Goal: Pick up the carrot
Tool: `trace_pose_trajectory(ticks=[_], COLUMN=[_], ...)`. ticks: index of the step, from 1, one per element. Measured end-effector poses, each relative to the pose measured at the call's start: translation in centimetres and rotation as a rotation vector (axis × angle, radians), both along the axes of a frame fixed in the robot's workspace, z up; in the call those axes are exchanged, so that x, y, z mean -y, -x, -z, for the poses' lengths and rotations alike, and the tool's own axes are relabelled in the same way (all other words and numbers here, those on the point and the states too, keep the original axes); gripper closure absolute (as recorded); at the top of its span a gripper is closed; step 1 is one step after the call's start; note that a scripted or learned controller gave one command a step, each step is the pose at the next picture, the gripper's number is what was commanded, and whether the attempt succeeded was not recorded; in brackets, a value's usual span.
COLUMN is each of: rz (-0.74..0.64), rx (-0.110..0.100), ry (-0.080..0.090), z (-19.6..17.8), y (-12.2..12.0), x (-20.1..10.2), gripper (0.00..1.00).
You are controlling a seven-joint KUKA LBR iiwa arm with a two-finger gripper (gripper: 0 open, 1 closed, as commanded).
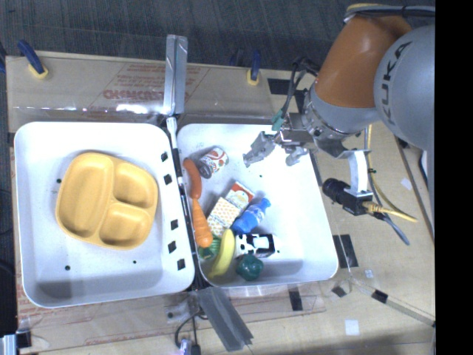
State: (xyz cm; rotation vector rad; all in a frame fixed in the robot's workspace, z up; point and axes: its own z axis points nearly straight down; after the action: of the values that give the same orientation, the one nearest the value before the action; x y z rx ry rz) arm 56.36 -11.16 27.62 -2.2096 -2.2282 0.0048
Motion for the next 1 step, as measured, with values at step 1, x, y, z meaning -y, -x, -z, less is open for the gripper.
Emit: trace_pose_trajectory(ticks=[1], rz=[0.063], rx=[0.004], ry=[0.001], z=[-5.64], y=[2.7], x=[0.93], gripper=[0.0])
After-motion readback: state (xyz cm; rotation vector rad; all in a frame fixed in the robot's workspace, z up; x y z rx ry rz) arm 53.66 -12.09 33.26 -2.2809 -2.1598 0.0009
